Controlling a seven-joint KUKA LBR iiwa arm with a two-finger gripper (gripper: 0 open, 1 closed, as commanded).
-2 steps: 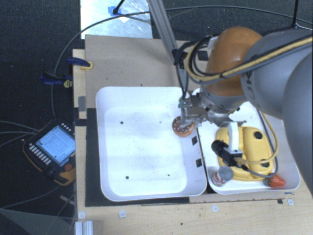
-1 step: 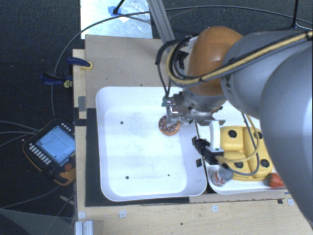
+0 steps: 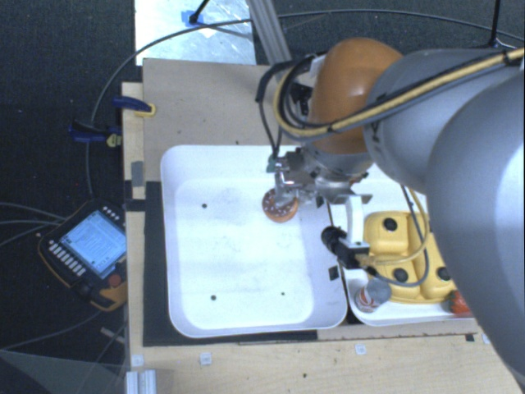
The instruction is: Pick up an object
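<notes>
In the left bin [image 3: 189,302], round brown object [image 3: 280,207] just below gripper [image 3: 286,179]

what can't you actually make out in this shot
- Gripper, camera view: the wrist above covers its fingers, so open or shut is unclear, as is whether it holds the small round brown object beneath.
- Right bin: the arm hides most of it.
- Yellow toy: cables and the arm cover part of it.
- Red item: mostly behind the arm, too little to identify.
- Small grey-and-red piece: too small to name.
</notes>
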